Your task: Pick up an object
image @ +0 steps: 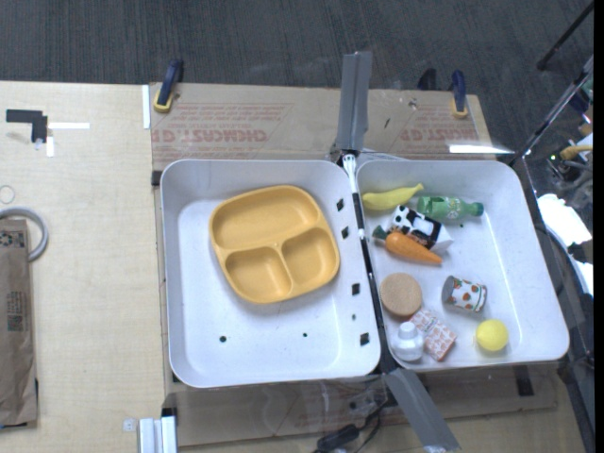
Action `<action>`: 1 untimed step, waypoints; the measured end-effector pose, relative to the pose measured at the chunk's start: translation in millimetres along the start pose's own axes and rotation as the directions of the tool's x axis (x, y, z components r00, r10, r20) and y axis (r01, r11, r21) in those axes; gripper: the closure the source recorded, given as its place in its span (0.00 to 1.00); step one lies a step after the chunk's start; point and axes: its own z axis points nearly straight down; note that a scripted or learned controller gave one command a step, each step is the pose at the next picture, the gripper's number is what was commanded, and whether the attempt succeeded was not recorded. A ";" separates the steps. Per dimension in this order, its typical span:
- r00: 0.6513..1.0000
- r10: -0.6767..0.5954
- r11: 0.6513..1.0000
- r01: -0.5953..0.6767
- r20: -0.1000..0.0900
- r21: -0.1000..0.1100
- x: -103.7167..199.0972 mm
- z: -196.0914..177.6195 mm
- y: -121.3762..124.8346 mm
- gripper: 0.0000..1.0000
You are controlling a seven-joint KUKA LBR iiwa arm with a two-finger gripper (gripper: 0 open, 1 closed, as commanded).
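Observation:
The right bin [528, 243] holds several small objects. A yellow banana [391, 197] lies at its far left, with a green bottle [449, 207] beside it. A black-and-white cow toy [416, 225] sits just above an orange carrot [412, 247]. Nearer the front are a round tan cookie [401, 293], a small patterned can [464, 294], a yellow ball [492, 335], a pink wafer block [436, 334] and a small white bottle [409, 340]. The left bin [189, 338] holds a yellow divided plate [274, 243].
A grey divider post [354, 102] stands at the back between the bins. Cardboard [255, 125] lies behind them, held by blue-and-yellow clamps [170, 83]. A brown paper bag [17, 314] rests on the wooden bench at the far left.

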 end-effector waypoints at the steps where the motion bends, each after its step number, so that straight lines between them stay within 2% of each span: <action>1: 0.984 -0.181 0.984 0.181 0.000 0.000 -25.8 -140.1 -13.3 1.00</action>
